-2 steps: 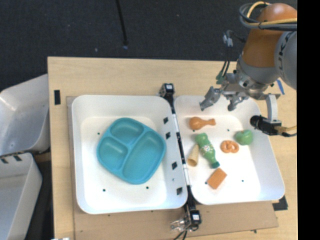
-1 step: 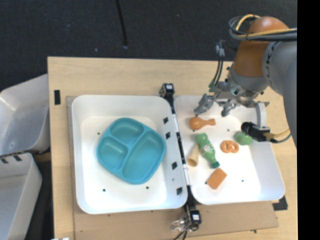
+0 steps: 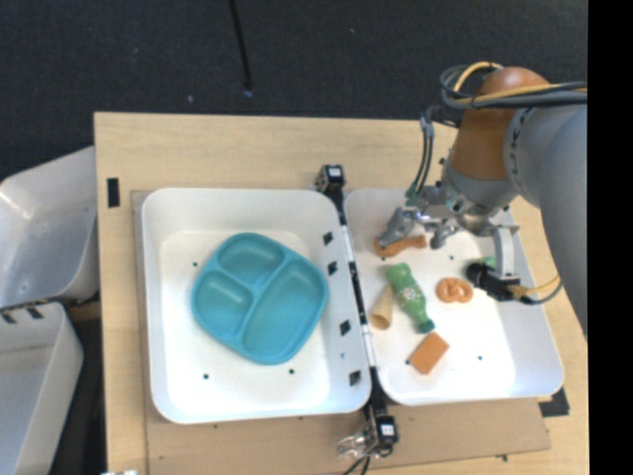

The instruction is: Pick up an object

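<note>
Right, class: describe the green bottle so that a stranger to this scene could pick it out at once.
Find the right bin, the one without the blue tray. Near its middle the green bottle lies on its side, between a tan cone and an orange pretzel. It is the bin's one green thing.

Robot lab: wooden bench (image 3: 247,151), 2 white bins (image 3: 178,384), cabled KUKA arm (image 3: 514,137), toy items.

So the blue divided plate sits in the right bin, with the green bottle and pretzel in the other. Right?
Not quite. The camera view shows the blue divided plate in the left bin; the green bottle and pretzel lie in the right bin.
</note>
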### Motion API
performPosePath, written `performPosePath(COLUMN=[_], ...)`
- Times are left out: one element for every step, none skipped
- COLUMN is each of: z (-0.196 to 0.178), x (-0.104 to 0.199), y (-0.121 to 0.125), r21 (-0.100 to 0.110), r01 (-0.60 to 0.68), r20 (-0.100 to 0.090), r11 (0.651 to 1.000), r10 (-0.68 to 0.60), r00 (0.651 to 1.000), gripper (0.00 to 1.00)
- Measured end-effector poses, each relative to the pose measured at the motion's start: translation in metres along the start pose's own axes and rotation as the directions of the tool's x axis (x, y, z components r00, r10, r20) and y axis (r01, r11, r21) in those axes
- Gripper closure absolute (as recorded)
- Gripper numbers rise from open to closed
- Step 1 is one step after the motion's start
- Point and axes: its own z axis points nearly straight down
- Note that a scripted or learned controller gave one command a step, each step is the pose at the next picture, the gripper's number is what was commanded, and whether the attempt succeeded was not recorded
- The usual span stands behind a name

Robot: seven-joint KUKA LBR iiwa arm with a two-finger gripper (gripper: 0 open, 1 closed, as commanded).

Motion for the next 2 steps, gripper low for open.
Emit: performPosePath(z=[-0.014,-0.068], x=[0.000,-0.007], y=[0.002,0.012], r21=[-0.006,-0.009], r01=[0.000,0.003], r20=[-0.001,-0.002], r11=[1.000,1.000], r10=[0.000,-0.003], r00=[1.000,1.000], gripper=[1.00,1.00])
